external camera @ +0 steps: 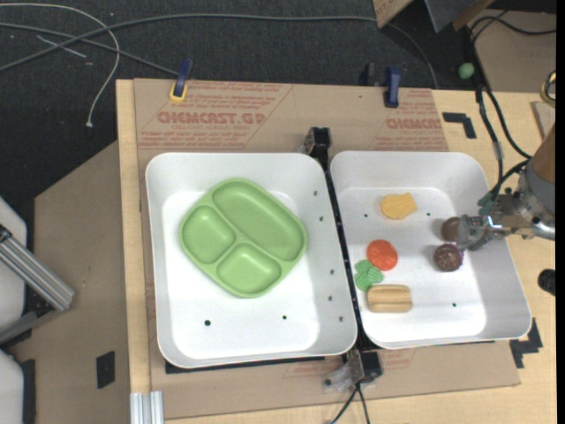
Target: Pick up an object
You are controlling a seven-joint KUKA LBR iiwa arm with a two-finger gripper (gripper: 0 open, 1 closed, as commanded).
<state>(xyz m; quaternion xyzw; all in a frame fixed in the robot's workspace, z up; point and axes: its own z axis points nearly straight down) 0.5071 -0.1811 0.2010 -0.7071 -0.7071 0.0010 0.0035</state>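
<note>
Claw sits low over the right bin, reaching in from the right edge, arm body partly in view at the right. From this angle the pictures do not settle whether the claw grips anything — cannot tell.

Items relative to the claw:
- Brown round piece — right at the claw tip, on its left side, touching or nearly so; contact cannot be confirmed.
- Dark purple-brown round piece — just below and slightly left of the claw, lying on the bin floor, apart from it.
- Yellow piece — up and to the left of the claw, near the bin's back part.
- Red round piece — farther left and a little lower than the claw.
- Green leafy piece — touching the red one on its lower left.
- Tan bread-like roll — lower left of the claw, lying flat, just beneath the red and green pieces.

Well to the left of the claw, the left bin holds a green divided plate, three compartments, lying flat and turned at a slant.
</note>
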